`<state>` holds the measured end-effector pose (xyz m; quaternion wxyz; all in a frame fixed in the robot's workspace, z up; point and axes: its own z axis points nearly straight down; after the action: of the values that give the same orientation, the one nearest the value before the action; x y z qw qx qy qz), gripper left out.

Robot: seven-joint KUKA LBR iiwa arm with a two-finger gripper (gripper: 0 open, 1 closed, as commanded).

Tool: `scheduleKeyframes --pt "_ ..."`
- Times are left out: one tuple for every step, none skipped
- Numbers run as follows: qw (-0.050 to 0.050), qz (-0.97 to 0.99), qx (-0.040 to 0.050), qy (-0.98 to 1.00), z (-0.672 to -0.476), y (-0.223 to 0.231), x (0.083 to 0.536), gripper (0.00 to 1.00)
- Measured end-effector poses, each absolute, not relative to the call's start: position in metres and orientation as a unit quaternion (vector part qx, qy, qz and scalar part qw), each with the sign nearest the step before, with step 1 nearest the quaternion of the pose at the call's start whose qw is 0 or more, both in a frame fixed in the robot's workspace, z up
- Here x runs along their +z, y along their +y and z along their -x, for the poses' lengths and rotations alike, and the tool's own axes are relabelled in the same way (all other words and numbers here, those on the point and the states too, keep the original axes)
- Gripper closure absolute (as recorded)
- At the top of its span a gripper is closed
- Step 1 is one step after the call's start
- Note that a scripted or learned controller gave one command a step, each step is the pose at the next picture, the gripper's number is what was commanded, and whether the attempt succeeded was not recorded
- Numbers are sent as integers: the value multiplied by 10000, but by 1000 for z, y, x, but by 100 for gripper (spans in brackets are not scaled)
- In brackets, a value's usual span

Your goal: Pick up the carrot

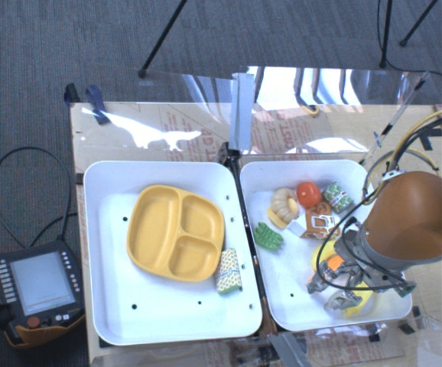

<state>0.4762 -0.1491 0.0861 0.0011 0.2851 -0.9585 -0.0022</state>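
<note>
Your gripper (342, 287), lower right of frame, has the orange carrot (331, 265) just upper-left; finger state unclear.

Faint red print on the bench (160, 132) under its clear cover is too blurred to read.

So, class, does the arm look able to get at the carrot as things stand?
Probably yes. The gripper hangs right at what looks like the carrot, in the right bin; nothing lies across it, though the wrist hides part.
</note>
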Motion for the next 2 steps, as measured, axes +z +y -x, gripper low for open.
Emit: scheduleKeyframes --pt "-20 -4553 -8 -8903 -503 -163 194 100" --pt "5 -1924 -16 -9813 -476 -166 86 100"
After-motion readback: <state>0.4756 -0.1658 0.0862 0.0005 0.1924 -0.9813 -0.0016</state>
